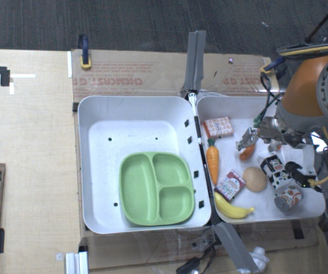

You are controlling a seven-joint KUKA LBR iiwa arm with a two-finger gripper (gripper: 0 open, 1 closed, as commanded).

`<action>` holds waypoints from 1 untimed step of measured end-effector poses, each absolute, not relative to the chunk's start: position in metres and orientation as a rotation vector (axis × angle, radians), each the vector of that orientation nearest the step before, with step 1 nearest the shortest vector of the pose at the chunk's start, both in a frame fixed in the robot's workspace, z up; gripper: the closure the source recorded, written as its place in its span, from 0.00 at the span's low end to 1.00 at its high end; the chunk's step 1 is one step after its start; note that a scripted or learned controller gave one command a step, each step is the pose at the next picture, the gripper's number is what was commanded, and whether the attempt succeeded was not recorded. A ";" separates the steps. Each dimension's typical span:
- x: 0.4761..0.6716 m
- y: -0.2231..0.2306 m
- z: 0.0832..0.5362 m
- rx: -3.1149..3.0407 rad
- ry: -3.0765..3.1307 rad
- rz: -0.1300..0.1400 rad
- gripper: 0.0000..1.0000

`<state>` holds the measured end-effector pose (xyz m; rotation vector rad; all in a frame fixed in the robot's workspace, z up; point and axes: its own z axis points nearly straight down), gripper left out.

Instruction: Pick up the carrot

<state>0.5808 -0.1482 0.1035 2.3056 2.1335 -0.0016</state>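
Observation:
The carrot (212, 160), orange with a green top, lies lengthwise against the left wall of the right bin (301, 214), its top pointing to the far side. My gripper (248, 138) hangs over the middle of that bin, to the right of the carrot and apart from it. A small red-orange item (247, 152) sits just below the gripper; contact between them is unclear.
The right bin also holds a pink box (218, 127), a small packet (231, 185), a banana (233, 208), a tan round item (255, 179), a black-and-white item (274, 170) and a can (288, 198). A green divided plate (156, 188) lies in the left bin (90, 153).

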 end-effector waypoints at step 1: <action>0.498 -0.101 0.090 2.188 2.259 -0.003 0.00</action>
